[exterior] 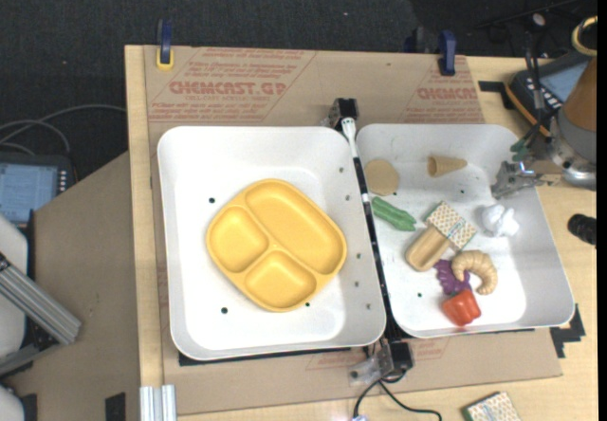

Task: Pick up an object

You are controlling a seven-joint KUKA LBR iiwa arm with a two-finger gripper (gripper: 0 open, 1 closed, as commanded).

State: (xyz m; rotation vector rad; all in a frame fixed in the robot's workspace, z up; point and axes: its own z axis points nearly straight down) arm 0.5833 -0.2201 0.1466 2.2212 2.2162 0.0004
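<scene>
Two white bins: left bin point(180, 220) holds a yellow divided plate point(275, 244); right bin point(531, 263) holds toy foods, including croissant point(476, 267) at lower right. Gripper point(512, 177) at right bin's upper-right rim; finger state cannot be told.

Toys point(446, 253) crowding rt bin point(545, 263)

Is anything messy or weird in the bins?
Nothing looks spilled or broken. The yellow divided plate sits turned at an angle in the left bin. In the right bin the toy foods are jumbled: the croissant, purple grapes and red pepper crowd together.
</scene>
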